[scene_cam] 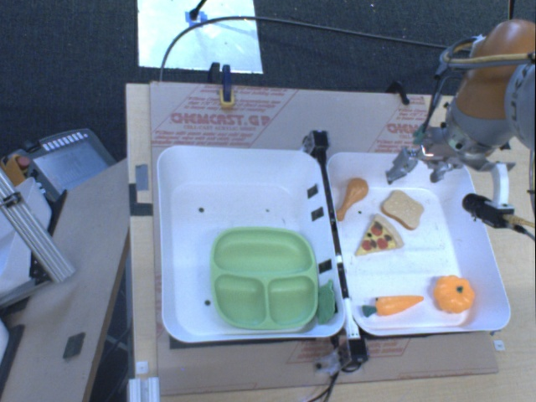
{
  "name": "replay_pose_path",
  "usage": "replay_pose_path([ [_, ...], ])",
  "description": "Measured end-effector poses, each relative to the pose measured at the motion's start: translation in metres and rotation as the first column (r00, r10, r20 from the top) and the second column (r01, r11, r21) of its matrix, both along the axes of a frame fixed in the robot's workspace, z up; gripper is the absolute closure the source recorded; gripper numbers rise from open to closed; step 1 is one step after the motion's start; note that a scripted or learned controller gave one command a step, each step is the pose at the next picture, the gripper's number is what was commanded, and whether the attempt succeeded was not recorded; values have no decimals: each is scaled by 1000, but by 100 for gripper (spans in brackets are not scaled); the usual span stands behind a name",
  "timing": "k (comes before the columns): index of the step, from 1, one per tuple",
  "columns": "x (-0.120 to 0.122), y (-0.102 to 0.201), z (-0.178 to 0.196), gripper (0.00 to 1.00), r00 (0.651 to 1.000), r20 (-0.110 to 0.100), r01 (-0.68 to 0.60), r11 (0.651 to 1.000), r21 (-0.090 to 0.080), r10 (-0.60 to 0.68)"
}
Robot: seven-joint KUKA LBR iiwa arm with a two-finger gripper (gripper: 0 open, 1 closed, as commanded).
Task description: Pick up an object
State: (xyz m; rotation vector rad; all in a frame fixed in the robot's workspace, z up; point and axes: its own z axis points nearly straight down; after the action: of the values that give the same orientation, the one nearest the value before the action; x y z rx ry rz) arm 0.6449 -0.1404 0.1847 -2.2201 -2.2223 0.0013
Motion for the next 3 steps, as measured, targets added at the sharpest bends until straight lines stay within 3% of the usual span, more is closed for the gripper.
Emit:
replay_pose_path([
  [2,-5,-3,-100,0,1000,4,-1,1000,-1,1],
  [3,-2,-4,-84,100,1000,15,-1,1000,-4,1],
])
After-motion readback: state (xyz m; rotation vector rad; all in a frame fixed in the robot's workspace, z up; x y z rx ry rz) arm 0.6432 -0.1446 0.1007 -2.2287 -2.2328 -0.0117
